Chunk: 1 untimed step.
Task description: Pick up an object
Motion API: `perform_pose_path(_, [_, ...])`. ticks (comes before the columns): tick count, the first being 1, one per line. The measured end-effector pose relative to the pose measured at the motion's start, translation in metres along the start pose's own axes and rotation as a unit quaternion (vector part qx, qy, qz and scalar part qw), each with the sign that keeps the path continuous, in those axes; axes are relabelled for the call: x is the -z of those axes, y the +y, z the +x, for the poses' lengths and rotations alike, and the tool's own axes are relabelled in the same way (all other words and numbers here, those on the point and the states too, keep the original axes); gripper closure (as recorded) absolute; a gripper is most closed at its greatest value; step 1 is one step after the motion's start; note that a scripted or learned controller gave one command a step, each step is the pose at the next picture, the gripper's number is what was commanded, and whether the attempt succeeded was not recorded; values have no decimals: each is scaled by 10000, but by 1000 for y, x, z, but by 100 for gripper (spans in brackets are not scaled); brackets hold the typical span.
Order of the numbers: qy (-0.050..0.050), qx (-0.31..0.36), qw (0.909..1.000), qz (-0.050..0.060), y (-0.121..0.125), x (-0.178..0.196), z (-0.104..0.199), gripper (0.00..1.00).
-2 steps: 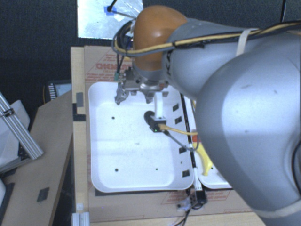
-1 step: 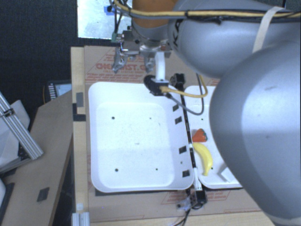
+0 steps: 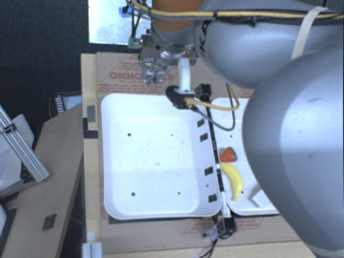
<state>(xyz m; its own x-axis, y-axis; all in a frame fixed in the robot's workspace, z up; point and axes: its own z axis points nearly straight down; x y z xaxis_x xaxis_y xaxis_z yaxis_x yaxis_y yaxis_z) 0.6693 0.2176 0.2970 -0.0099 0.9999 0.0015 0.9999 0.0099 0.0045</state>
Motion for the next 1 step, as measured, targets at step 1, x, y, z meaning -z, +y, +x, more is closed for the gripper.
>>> perform_pose_path(1, [-20,-15,10000,81,-14,-163,17,100])
